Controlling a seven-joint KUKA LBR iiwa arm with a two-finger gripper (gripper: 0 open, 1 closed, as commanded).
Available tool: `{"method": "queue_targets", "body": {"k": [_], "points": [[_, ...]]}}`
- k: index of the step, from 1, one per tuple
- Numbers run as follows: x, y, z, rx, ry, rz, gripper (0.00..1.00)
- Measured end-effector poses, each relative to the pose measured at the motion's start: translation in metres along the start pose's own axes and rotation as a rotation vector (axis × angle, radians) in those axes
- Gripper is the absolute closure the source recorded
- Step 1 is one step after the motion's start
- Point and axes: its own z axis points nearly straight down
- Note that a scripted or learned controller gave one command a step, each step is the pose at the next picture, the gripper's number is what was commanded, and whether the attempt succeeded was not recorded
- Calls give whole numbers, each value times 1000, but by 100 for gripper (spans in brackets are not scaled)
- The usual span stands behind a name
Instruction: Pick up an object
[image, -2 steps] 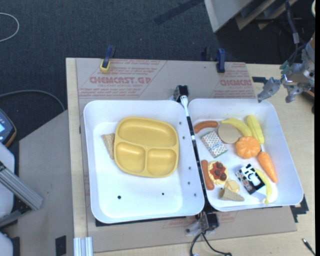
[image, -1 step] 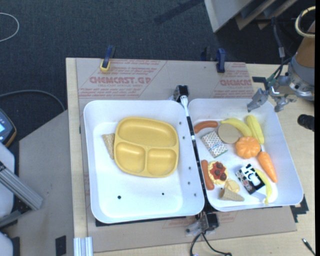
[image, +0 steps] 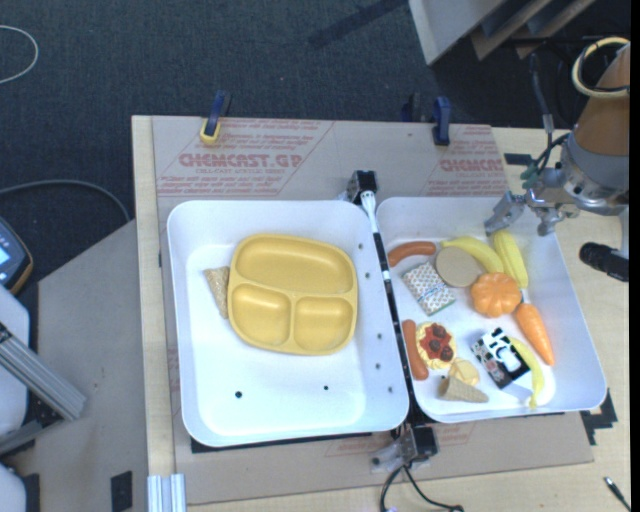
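Overhead, a pale bench board (image: 300, 160) printed with red lettering carries two shallow white bins side by side, and dark carpet (image: 150, 60) lies beyond the board. Clamps, one yellow (image: 211, 128) and one blue (image: 441, 120), grip the board's far edge. The left bin (image: 190, 300) holds a yellow divided tray (image: 292, 293) with a tan wedge (image: 218, 288) touching the tray's left side. The right bin (image: 575, 340) is crowded with toy food: an orange pumpkin (image: 496, 294) sits at the middle, a banana (image: 474, 251) and a yellow corn cob (image: 512, 258) just behind it, a carrot (image: 535, 332) in front and to its right, and a sausage (image: 411, 252) to the pumpkin's far left. The gripper (image: 524, 212) hangs above the right bin's far edge, behind the pumpkin, its fingers spread apart with nothing between them.
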Motion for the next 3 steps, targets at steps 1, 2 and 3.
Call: {"method": "queue_targets", "body": {"k": [1,2,3], "points": [[7,7,48,-2,0,-1,0],[7,13,57,-15,-1,-2,0],[7,15,44,-28,-6,-3,100]]}}
